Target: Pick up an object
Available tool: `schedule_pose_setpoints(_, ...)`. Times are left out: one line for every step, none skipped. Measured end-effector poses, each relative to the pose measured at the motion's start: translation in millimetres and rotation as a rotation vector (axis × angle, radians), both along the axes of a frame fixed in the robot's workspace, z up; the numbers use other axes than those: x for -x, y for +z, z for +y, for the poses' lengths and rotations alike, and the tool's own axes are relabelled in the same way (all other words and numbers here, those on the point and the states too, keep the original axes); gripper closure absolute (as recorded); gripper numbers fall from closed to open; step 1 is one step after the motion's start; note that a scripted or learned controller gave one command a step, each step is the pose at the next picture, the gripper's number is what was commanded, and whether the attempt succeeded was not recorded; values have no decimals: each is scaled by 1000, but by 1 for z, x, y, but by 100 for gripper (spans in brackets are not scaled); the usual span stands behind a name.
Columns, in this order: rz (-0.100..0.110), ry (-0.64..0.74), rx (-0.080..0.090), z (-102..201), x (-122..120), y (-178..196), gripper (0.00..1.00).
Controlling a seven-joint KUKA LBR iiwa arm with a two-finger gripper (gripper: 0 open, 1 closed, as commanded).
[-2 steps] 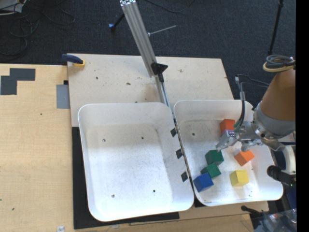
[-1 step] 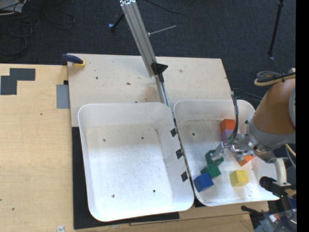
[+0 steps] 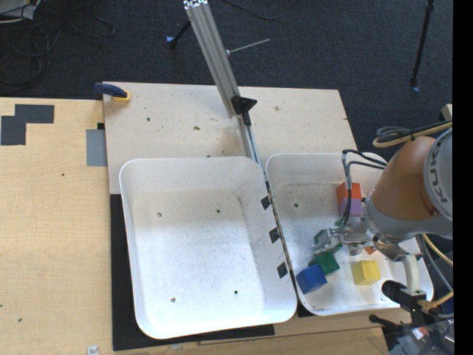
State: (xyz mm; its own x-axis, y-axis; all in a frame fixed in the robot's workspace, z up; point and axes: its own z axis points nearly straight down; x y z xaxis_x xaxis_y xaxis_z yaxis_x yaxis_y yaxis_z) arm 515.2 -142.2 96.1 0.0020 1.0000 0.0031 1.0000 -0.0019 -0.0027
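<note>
In the camera view, several small coloured objects are seen gathered in the right bin (image 3: pixel 295 170), towards its near right part. A blue block (image 3: pixel 311 278) lies nearest the dividing rim, with a green block (image 3: pixel 326 262) touching it just behind. A yellow block (image 3: pixel 365 272) sits apart to the right, and an orange block (image 3: pixel 349 194) with a pale purple block (image 3: pixel 355 207) against it is found farther back. The claw (image 3: pixel 334 240) is lowered into this bin just above the green block (its metal parts blur together, so its opening cannot be told). Nothing can be made out between its tips. The arm (image 3: pixel 405 187) covers the bin's right side. The left bin (image 3: pixel 140 174) lies alongside on the desk (image 3: pixel 170 117).
</note>
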Motion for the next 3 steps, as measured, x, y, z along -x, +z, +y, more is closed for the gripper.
schedule_pose_setpoints(2,-8,1,-2,1,10,100)
schedule_pose_setpoints(-3,-1,3,3,8,57,100)
schedule_pose_setpoints(-3,0,3,-1,15,102,100)
